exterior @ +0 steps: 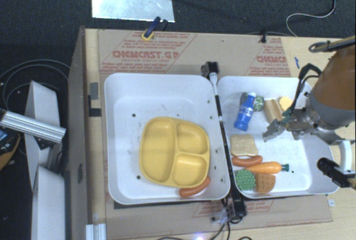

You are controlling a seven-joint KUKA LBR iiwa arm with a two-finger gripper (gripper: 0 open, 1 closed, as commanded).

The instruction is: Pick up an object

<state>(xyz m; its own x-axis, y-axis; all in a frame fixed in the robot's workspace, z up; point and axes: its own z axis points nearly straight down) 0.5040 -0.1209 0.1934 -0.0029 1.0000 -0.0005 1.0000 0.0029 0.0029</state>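
The right bin (303, 184) holds several toy foods. A blue bottle (245, 114) lies at its back left, with a tan block (272, 110) and a yellow piece (285, 103) beside it. Nearer the front are a bread slice (243, 145), a red sausage (247, 161), a carrot (264, 167), a green round piece (245, 179) and a waffle (265, 183). My gripper (274, 131) hangs over the middle of this bin, just right of the bread and below the tan block. Nothing shows in its grasp.
The left bin (128, 105) holds a yellow divided plate (174, 151) and a second sausage (194, 189) at the plate's front edge. A black divider (219, 116) runs between the bins. The arm's orange band (339, 80) looms over the right bin's far right side.
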